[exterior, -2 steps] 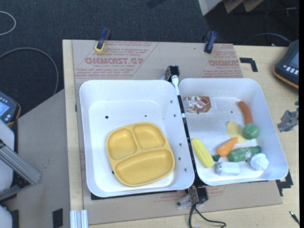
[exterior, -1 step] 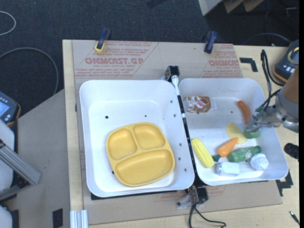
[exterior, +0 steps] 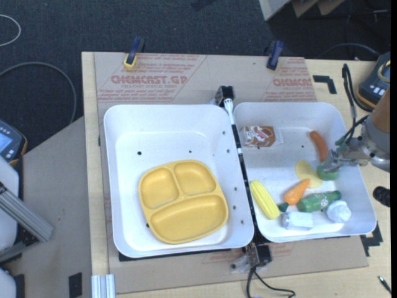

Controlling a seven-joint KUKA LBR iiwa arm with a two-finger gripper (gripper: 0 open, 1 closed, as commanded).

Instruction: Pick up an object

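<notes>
The claw (exterior: 330, 161) sits low at the right bin's (exterior: 291, 112) right side, over a green piece (exterior: 328, 173) beside the sausage (exterior: 319, 144); whether it is apart or together, I cannot tell. Corn cob (exterior: 265, 198), carrot (exterior: 296, 191), green bottle (exterior: 321, 201) and a wrapped snack (exterior: 258, 136) lie in that bin. The yellow divided plate (exterior: 183, 200) rests in the left bin (exterior: 124, 185).

Robotics lab, clamped board (exterior: 205, 79), twin white bins (exterior: 118, 129), loose cables (exterior: 37, 73)
</notes>
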